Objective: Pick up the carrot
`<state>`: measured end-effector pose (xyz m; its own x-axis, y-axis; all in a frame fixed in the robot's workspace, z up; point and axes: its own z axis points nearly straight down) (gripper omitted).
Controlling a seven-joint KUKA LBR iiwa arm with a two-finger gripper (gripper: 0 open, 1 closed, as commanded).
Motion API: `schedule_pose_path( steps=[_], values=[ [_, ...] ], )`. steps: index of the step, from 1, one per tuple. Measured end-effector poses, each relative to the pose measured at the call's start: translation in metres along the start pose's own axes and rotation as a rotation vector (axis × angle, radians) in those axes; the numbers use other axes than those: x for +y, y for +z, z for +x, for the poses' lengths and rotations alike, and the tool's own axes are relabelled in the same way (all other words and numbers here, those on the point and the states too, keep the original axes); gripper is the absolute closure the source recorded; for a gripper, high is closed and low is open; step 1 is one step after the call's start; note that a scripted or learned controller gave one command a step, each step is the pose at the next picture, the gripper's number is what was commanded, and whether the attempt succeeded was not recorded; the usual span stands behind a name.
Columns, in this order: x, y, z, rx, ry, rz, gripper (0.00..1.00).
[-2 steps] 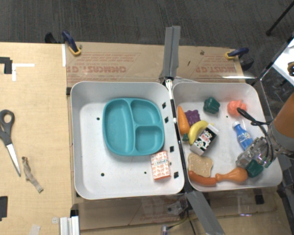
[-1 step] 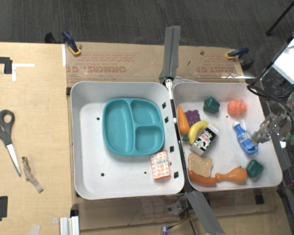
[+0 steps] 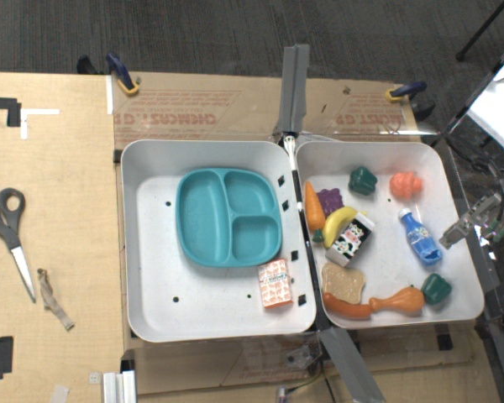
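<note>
Left bin (image 3: pixel 143 250): holds a teal divided plate (image 3: pixel 229 217) at its middle; a small pink-and-white carton (image 3: pixel 275 285) lies just off the plate's near right corner.
Right bin (image 3: pixel 450 191): crowded with toy food, placed here relative to the carrot.
Carrot (image 3: pixel 314 206): against the right bin's left wall, beside the centre divider, lying lengthwise along that wall.
Carrot look: short orange cone – narrow tip toward the far end, wider end toward the near side.
Beside carrot: purple grapes (image 3: pixel 330 201) touching its right; yellow banana (image 3: pixel 338 223) just right and nearer; cow-print milk carton (image 3: pixel 349 239) beyond the banana.
Farther right: green pepper (image 3: pixel 362 180), orange fruit (image 3: pixel 406 185), blue bottle (image 3: pixel 420 238), dark green piece (image 3: pixel 436 288).
Near end: bread slice (image 3: pixel 343 283), sausage (image 3: pixel 347 308), drumstick (image 3: pixel 398 300).
Gripper (image 3: pixel 479 217): at the right bin's right rim, well apart from the carrot – cannot tell whether spread or pressed together.
</note>
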<state>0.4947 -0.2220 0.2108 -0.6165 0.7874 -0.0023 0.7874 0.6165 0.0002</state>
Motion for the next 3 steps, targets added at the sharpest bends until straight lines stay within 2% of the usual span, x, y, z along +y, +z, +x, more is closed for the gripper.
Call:
schedule_pose_path(
  steps=[1,2,3],
  values=[
    [0.000,0.000,0.000,0.000,0.000,0.000,0.00],
    [0.033,0.103,0.071,0.004,0.101,0.001,0.00],
    [0.092,0.019,0.144,0.001,-0.064,-0.001,0.00]
  ],
)
